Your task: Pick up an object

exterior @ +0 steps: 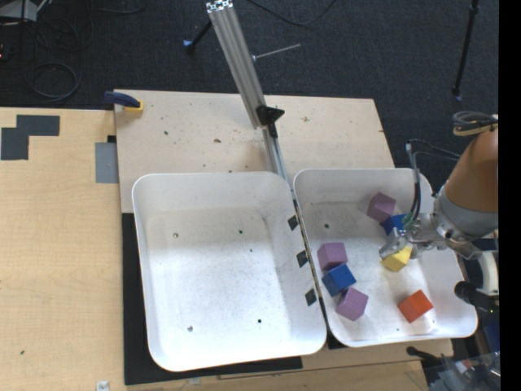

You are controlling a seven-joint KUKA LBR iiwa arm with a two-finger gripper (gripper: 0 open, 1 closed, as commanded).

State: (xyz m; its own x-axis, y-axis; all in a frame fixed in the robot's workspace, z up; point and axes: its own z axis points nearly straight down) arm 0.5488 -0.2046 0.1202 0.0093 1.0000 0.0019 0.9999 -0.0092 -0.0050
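Observation:
The right bin (456,328) holds several blocks. A yellow block (396,259) lies right of centre, and my gripper (400,239) sits directly over its top edge, touching or nearly touching it. Just behind the gripper are a small blue block (396,221) and a purple cube (381,207). Near the bin's left wall stand a purple cube (331,255), a blue cube (339,278) and another purple cube (352,303). An orange cube (416,306) rests near the front right corner. The arm's orange band (476,173) comes in from the right.
The left bin (151,218) stands beside the right one, with a divider wall and black clips (302,258) between them. A slanted aluminium post (244,68) rises behind the bins. A blue and yellow clamp (124,102) lies at the bench's back left.

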